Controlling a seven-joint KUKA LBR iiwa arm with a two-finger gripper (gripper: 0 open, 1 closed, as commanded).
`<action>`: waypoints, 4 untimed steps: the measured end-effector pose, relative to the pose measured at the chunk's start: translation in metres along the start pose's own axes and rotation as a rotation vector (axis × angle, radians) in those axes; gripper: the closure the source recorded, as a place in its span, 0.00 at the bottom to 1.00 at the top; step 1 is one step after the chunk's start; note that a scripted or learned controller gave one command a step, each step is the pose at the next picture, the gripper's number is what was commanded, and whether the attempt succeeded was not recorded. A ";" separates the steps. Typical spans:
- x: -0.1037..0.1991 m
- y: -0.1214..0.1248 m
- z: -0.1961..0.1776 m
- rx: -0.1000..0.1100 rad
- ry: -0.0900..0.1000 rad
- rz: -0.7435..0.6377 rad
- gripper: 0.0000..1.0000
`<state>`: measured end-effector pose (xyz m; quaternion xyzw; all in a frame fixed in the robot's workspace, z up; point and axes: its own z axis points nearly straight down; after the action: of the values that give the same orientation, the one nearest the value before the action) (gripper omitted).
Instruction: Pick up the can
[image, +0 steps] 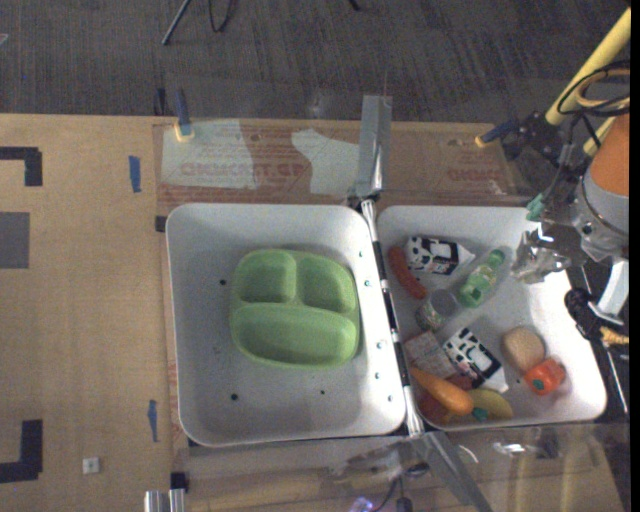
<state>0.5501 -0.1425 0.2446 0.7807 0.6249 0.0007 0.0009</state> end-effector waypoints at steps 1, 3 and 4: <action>0.018 0.040 0.080 0.005 -0.002 0.428 1.00; 0.090 0.069 0.061 0.009 -0.003 1.145 1.00; 0.112 0.058 0.061 0.007 -0.002 1.148 1.00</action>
<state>0.6309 -0.0459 0.1840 0.9949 0.1008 -0.0018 -0.0017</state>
